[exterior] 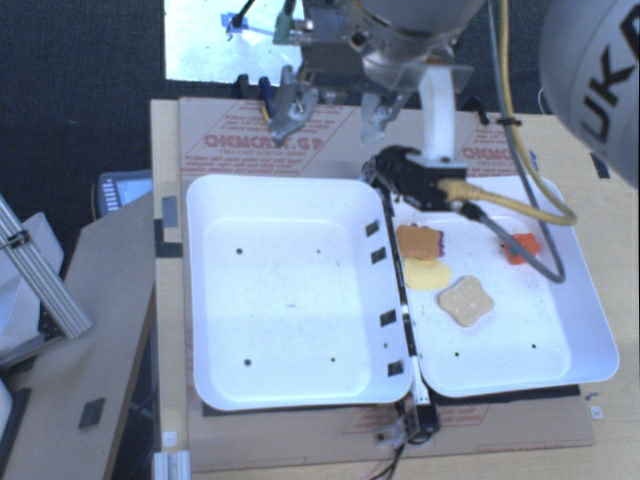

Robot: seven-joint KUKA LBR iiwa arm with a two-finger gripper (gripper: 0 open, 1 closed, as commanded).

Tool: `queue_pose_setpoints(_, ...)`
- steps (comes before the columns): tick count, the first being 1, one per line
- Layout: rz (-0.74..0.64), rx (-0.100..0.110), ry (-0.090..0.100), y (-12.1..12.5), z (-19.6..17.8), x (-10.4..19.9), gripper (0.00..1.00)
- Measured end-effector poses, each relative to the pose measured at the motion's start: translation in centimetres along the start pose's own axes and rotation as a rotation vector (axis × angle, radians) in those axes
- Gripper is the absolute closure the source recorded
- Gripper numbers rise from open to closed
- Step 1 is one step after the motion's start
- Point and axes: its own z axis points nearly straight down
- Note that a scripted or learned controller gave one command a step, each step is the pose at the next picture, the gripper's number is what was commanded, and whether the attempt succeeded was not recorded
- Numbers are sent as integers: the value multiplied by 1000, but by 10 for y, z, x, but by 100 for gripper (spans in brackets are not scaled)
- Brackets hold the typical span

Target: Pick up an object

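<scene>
One fixed camera looks down at a slant over both white bins point(290, 193).

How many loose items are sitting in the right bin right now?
4. An orange-brown piece near the divider, a yellow slice just below it, a toast-like piece lower still, and a small orange-red piece under the yellow cable. More may hide beneath the cables.

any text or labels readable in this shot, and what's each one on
"UK": large dark letters on the grey arm at the upper right, cut off by the frame edge.
Red print on the cardboard sheet behind the bins, seen upside down: too blurred to read for certain.
More red print on the same cardboard at the right, near: too blurred to read.
Nothing legible on the white bins or the items in them.
</scene>
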Motion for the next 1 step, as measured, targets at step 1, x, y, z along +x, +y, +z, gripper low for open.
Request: queue_pose_setpoints(1,0,0,0,0,0,0,0)
